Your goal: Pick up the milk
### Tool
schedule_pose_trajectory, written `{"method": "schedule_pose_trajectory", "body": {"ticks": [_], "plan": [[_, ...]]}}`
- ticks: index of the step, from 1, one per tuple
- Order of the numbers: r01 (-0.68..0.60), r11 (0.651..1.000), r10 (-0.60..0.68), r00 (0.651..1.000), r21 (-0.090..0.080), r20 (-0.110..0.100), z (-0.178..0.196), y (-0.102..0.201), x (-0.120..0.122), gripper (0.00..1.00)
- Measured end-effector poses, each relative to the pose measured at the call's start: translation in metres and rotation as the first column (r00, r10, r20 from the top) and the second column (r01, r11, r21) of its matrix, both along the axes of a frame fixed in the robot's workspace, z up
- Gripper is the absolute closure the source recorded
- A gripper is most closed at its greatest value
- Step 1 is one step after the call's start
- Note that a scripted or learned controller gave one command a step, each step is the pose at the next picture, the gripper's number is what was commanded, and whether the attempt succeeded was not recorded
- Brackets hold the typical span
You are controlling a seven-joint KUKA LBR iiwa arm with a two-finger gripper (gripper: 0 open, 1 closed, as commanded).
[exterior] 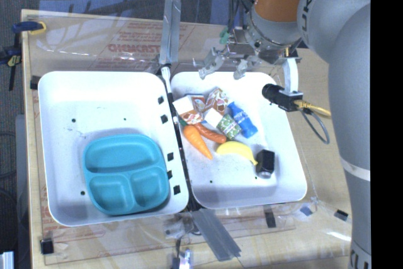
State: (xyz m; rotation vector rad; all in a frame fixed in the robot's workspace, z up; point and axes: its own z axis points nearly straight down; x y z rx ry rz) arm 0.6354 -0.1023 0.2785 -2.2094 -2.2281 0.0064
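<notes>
1. The milk carton (183,106) lies at the upper left of the right bin (286,183), touching the carrot (200,140).
2. The gripper (221,66) hovers above the bin's top rim, fingers spread wide, empty.
3. The carton looks light, stiff and smooth; grip its flat sides.

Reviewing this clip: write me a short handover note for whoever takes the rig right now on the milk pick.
Gripper: open, holding nothing, above the far rim of the right bin.
Milk: probably the small white carton at the far left of the pile in the right bin, beside the carrots; the label is too small to confirm.
Also there: a banana, a blue bottle. A blue tray lies in the left bin.
Done: nothing lifted yet.
Left: descend, grasp, lift the milk.
</notes>
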Motion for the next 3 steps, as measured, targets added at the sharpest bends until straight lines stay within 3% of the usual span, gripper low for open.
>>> {"method": "schedule_pose_trajectory", "body": {"ticks": [1,2,3], "plan": [[-0.176,0.984,0.176,0.984,0.001,0.002,-0.097,-0.062,0.0,0.0],[-0.295,0.956,0.295,0.955,-0.015,0.026,-0.163,-0.072,0.013,0.0],[-0.297,0.955,0.298,0.954,-0.024,0.034,-0.147,-0.074,0.016,1.0]]}}
